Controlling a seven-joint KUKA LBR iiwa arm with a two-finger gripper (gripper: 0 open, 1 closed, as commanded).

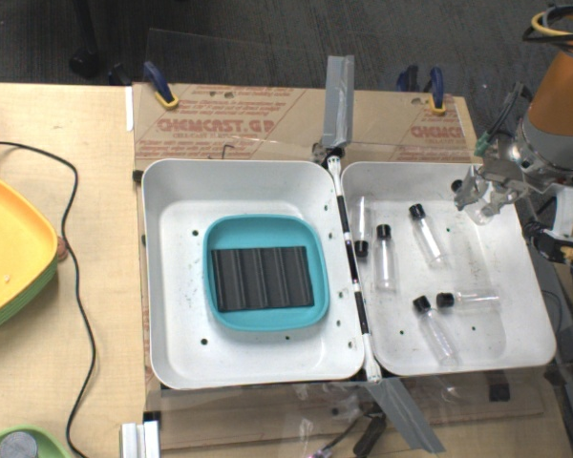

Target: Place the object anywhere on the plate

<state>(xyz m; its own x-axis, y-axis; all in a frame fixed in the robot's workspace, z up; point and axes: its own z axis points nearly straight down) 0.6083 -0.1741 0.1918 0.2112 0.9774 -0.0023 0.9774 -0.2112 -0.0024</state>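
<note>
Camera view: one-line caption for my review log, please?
Arm's pincer hovers over right bin of clear black-capped vials; teal plate waits in left bin.

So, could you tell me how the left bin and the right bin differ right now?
The left bin holds a teal plate with a dark ribbed centre; the right bin holds several clear vials with black caps. The gripper sits over the right bin's upper right part, not over the left bin. Both are shallow, white and side by side.

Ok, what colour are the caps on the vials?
Black caps on clear vials, seen in the camera view.
</note>
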